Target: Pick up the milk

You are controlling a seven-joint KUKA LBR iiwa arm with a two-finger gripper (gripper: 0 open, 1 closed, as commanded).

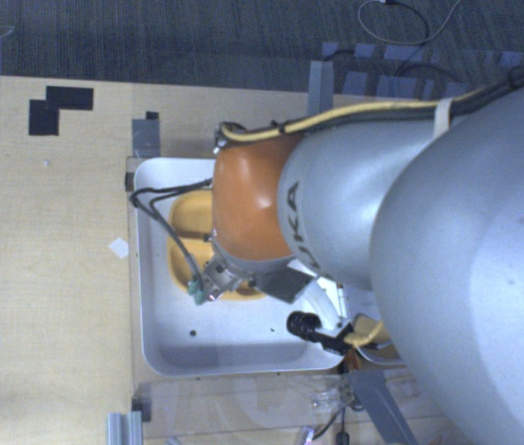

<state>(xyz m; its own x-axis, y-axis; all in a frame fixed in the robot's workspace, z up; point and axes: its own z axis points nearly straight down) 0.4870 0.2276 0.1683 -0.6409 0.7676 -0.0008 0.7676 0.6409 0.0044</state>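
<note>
The grey arm runs off the right and lower frame edges and covers most of the white bin at centre. A yellow object beneath its orange band is largely hidden, its kind unclear.

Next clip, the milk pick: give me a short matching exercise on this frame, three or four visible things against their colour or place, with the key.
Things:
1. band above the arm's wrist
2. bin
3. rounded object partly under the arm
4. patches on the bench

Descriptions:
A. black, at the upper left of the view
B. white, shallow, under the wrist
C. orange
D. yellow, inside the bin

Pairs: 1-C, 2-B, 3-D, 4-A

The arm covers much of the bin, so the milk cannot be picked out in this view.
</note>
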